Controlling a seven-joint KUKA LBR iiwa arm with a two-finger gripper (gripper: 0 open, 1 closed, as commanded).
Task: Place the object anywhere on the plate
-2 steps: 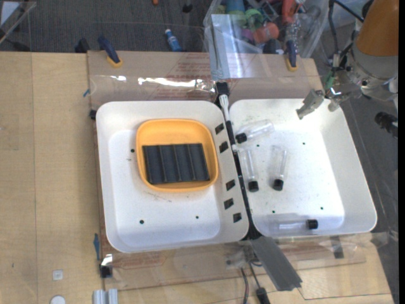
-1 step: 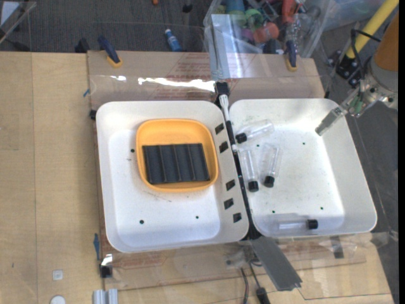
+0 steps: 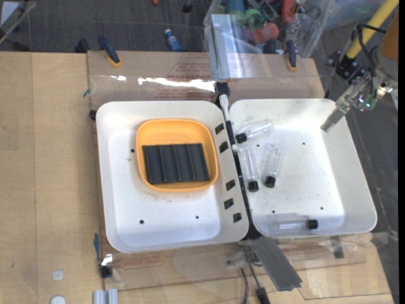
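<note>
Vials (image 3: 259,160) are your task things, and you see four clear ones with black caps in the right bin (image 3: 345,189). Three lie close together near that bin's left wall: one slanted at the top beside the wall, two more just below it, side by side with caps pointing toward you. The fourth vial (image 3: 296,223) lies alone along the near rim, cap to the right, well apart from the rest. Between the cluster and the right wall you have a broad stretch of bare white floor.

Look left and you find the plate (image 3: 176,153), orange with a raised rim, sitting in the upper middle of the left bin (image 3: 120,189). A black ribbed block (image 3: 176,163) covers most of its floor, so only a narrow orange margin shows around it. White floor runs all round the plate, widest toward the near edge. The two bins touch along a dark divider (image 3: 230,163).

Your pincer (image 3: 334,119) hangs at the far right corner of the right bin, over its rim, well apart from every vial. Its tip is a blurred grey sliver, and you cannot tell how it is set; nothing shows in its grip.

Beyond the bench (image 3: 38,170) sits a clear tub (image 3: 266,18) of coloured toys.
</note>
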